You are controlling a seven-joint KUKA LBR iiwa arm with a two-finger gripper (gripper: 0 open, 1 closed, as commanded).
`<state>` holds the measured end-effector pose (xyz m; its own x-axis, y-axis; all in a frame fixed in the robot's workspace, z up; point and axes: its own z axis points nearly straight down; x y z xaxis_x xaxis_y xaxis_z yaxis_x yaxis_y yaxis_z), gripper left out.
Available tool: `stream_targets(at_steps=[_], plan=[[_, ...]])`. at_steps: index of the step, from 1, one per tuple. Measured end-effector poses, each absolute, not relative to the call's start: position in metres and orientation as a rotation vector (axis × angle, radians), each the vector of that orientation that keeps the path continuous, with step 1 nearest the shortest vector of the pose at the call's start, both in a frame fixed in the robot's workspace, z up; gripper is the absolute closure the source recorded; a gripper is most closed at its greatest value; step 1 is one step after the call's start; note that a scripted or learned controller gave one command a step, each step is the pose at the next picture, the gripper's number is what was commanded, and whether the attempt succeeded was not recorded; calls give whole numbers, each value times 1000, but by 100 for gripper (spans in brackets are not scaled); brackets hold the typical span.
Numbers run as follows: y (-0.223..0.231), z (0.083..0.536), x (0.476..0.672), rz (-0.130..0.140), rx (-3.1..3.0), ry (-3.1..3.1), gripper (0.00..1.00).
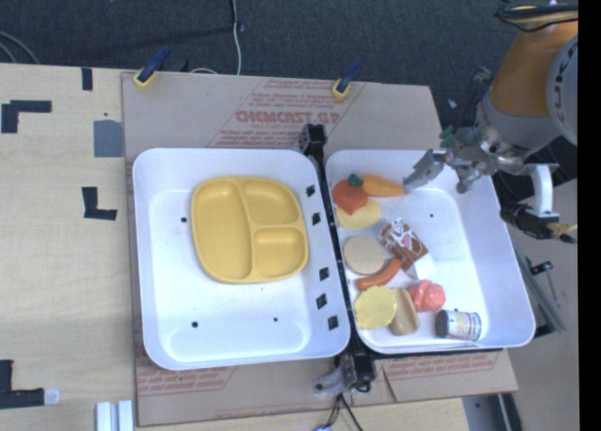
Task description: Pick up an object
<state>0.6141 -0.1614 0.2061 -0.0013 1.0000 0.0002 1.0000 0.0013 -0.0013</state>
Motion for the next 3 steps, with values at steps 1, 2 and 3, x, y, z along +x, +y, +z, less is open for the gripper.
stream_targets(at_steps=[1, 2, 3], plan=[[-123, 79, 585, 3, -2219, -2223, 0], [-124, 95, 587, -1, -2220, -2224, 100], [-75, 191, 647, -13, -2218, -2236, 100]])
